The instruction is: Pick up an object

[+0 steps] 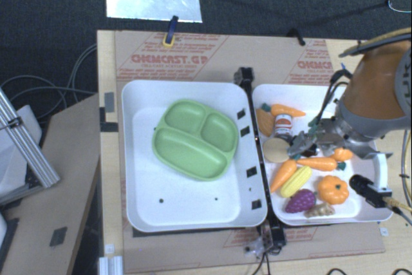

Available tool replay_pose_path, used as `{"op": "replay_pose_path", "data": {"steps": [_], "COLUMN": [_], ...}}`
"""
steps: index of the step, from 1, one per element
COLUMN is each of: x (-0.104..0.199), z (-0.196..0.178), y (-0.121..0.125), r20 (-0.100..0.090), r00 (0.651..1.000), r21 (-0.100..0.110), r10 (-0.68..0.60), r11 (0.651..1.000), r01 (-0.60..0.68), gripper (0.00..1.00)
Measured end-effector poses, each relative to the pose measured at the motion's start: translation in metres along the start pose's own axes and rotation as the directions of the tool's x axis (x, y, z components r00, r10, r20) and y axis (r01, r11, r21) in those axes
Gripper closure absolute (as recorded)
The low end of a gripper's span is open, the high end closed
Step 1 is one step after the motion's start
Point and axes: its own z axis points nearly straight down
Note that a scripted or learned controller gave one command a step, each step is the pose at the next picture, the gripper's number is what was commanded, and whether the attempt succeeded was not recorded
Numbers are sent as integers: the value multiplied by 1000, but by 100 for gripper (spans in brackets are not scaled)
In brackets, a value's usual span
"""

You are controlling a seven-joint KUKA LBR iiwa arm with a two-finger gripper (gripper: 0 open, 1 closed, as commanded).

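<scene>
The right bin (pixel 322 92) holds several toy foods. At its far left lie a carrot with a green top (pixel 288 111), a small can (pixel 281 125) and a brown piece (pixel 264 119). A beige disc (pixel 275 151) lies at mid left. Nearer the front are an orange carrot (pixel 282 174), a yellow corn cob (pixel 296 181), purple grapes (pixel 300 201) and an orange pumpkin (pixel 333 189). Another carrot (pixel 321 164) lies across the middle. My gripper (pixel 301 144) reaches in from the right, low over the bin's middle between the can and this carrot. Nothing shows held in it.
The left bin (pixel 138 203) carries a green divided plate (pixel 195 138). A black divider with clips (pixel 252 138) runs between the bins. The grey and orange arm (pixel 380 90) covers the right bin's right side. A small tan piece (pixel 320 210) lies by the front wall.
</scene>
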Motion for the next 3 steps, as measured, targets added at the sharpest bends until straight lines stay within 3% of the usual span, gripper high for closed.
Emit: {"op": "replay_pose_path", "data": {"steps": [1,2,3], "x": [0,-6,-5], "z": [-6,45,94], "y": [3,11,15], "r20": [1,1,2], "r00": [1000,1000,1000], "r21": [-13,-8,-20], "r10": [-3,0,-1], "r11": [1000,1000,1000], "r01": [3,0,1], "gripper": [0,0,0]}}
